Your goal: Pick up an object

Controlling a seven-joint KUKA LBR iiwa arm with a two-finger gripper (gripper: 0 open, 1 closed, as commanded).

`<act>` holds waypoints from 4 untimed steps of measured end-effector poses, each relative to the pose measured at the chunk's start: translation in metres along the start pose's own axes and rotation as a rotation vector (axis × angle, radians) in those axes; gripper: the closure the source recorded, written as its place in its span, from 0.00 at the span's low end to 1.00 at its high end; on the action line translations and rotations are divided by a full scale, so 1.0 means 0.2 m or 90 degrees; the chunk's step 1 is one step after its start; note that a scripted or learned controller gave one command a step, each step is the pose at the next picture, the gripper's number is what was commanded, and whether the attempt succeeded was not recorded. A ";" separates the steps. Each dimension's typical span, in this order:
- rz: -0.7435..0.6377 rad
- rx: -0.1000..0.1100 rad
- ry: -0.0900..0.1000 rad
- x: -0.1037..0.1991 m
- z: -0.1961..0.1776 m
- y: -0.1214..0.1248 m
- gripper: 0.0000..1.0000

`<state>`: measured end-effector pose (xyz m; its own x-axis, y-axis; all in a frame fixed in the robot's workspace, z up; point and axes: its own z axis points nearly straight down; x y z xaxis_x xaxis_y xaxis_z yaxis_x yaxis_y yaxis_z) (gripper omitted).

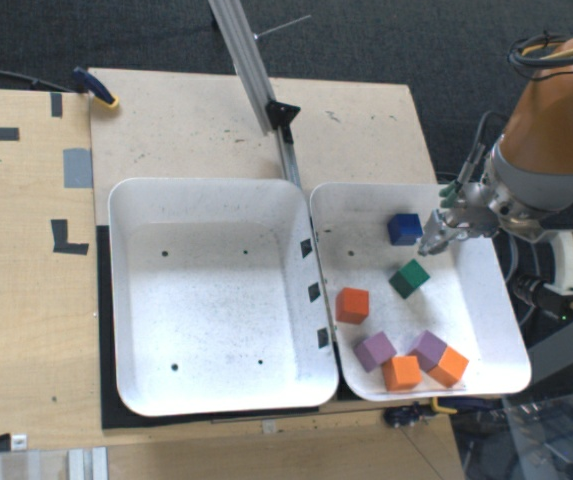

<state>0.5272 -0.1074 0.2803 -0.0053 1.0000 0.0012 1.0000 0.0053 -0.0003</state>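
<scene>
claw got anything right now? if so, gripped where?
Nothing visibly held. The claw hangs over the right bin, beside the blue cube and above the green cube; no object shows between its fingers.

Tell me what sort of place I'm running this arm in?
Most likely a robotics lab test bench, not a home or factory line. Two shallow white bins sit on a plywood bench, coloured blocks such as the blue block serve as practice objects, and an aluminium rail stands overhead.
</scene>
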 end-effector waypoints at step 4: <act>-0.002 0.001 0.001 0.98 0.19 -0.16 1.00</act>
